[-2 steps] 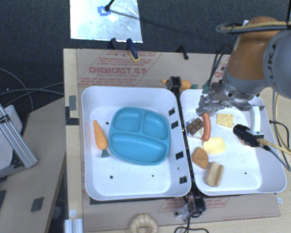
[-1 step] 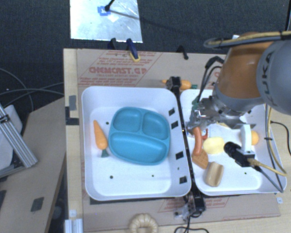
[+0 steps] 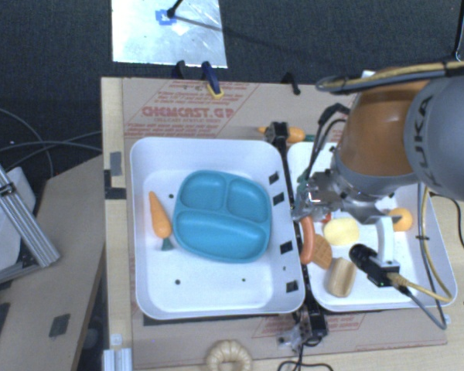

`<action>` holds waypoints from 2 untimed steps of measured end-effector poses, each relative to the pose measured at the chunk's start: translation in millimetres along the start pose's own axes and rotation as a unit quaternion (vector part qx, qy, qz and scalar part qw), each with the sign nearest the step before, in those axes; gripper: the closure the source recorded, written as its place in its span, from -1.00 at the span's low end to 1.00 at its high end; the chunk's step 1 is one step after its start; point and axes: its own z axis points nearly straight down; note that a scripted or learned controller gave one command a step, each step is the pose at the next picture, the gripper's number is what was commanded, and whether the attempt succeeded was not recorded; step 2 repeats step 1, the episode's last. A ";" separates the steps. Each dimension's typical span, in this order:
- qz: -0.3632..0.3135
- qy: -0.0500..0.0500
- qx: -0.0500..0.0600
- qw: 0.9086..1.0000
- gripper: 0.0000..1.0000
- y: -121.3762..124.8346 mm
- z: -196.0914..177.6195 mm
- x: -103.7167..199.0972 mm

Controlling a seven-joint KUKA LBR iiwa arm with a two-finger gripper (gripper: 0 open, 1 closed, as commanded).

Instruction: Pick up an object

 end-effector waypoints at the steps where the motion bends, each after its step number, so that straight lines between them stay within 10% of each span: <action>1: 0.001 -0.001 0.000 1.000 1.00 3.2 11.9 4.8; 2: 0.001 -0.001 0.000 1.000 1.00 3.2 11.9 4.8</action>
